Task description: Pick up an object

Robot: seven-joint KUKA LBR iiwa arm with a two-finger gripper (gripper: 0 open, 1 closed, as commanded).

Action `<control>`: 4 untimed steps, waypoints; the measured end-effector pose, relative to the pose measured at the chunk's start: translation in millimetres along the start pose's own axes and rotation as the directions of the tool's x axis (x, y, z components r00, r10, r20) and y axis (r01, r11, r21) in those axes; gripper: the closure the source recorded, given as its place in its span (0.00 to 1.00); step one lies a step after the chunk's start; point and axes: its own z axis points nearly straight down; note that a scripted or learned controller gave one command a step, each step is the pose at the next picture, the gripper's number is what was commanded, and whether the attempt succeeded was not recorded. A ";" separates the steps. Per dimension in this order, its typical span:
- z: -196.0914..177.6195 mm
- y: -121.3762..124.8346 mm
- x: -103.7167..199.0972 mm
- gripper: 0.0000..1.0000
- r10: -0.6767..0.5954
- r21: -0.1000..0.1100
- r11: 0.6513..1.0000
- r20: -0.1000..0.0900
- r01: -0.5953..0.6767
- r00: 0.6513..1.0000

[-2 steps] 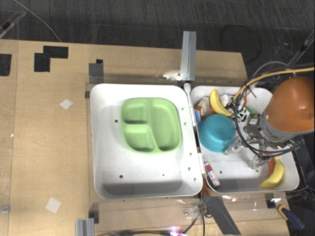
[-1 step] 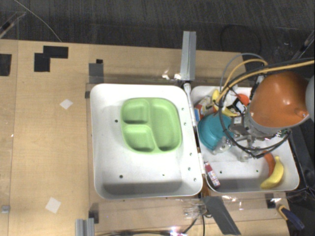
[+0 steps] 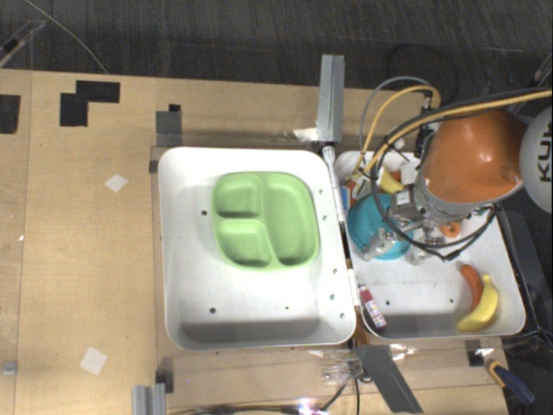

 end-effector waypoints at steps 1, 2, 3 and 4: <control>0.5 -13.7 -6.7 0.00 0.018 -0.001 1.000 0.001 -0.018 1.000; 0.7 -17.7 -9.5 0.00 0.103 -0.004 0.995 0.001 -0.103 0.995; -1.3 66.5 42.3 0.00 0.169 0.003 0.986 0.001 -0.169 0.986; -1.8 68.1 5.4 0.00 0.067 0.008 0.998 -0.001 -0.067 0.998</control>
